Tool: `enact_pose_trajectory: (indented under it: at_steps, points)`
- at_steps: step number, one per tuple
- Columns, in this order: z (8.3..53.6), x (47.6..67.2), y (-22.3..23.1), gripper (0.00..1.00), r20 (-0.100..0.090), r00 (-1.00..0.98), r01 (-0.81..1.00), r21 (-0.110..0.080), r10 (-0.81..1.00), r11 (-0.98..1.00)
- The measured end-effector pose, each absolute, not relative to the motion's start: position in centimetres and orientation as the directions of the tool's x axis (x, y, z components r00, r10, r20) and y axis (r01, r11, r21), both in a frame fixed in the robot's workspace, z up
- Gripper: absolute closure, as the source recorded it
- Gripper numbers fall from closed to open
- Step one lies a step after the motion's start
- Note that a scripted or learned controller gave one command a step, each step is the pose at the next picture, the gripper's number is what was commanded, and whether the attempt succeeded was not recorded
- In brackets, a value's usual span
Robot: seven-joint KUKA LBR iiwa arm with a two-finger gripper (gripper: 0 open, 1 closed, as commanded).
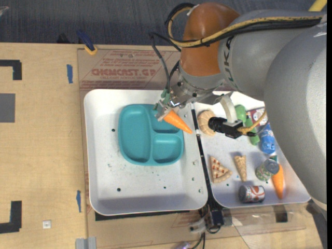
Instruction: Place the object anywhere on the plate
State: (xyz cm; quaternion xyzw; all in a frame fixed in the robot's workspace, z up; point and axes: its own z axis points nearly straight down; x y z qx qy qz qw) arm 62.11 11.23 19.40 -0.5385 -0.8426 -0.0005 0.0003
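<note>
**Carrot on the brink at the plate's rim**

Nearest, in the right bin [231, 187]: soda can [251, 192], pizza slice [219, 169], a spare carrot [278, 183], all well apart from the action. Farther in, over the left bin [104, 180]: teal plate [137, 139], with the orange carrot [176, 122] slanting across its right rim, tip pointing off toward the bin divider. Just beyond, touching its thick end: the gripper [167, 107], grip impossible to tell from here. Likely trouble: a release this close to the edge, then a roll off the rim. Also possible: a nudged plate.
</note>
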Motion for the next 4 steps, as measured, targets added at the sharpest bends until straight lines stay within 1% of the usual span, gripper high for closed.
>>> enact_pose_trajectory:
  at_steps: [1, 2, 3, 4]
  points:
    - [23.3, 58.2, 20.7, 1.00, 0.003, -0.435, 0.900, 0.007, 0.900, 0.435]
    - [23.1, 58.2, 20.2, 0.00, -0.001, -0.430, 0.903, 0.003, 0.903, 0.430]
    - [19.9, 60.5, 10.9, 0.00, -0.003, -0.398, 0.917, -0.004, 0.917, 0.398]
    - [20.0, 60.5, 11.4, 0.00, -0.001, -0.403, 0.915, -0.001, 0.915, 0.403]
